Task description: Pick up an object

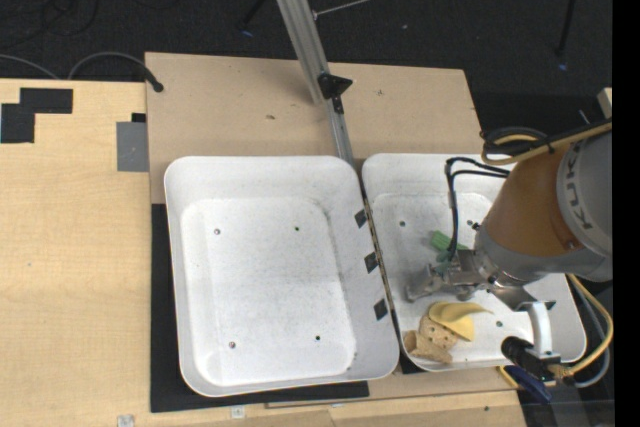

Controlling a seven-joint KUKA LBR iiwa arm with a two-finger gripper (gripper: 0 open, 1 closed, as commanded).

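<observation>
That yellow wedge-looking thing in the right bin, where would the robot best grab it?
Probably across the narrow width of the yellow piece, coming straight down from above. It lies flat near the right bin front edge, beside a tan crumbly lump, so a side approach looks crowded.

Bench carrying two white bins: left bin lying just beside right bin, edges touching; black mat showing under left bin.

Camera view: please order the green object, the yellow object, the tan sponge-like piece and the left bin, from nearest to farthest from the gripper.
From the gripper in the right bin:
1. Green object, above it, and yellow object, below-right: too close to rank.
2. Tan sponge-like piece, at the bin's near edge.
3. Left bin, across the divider.
</observation>
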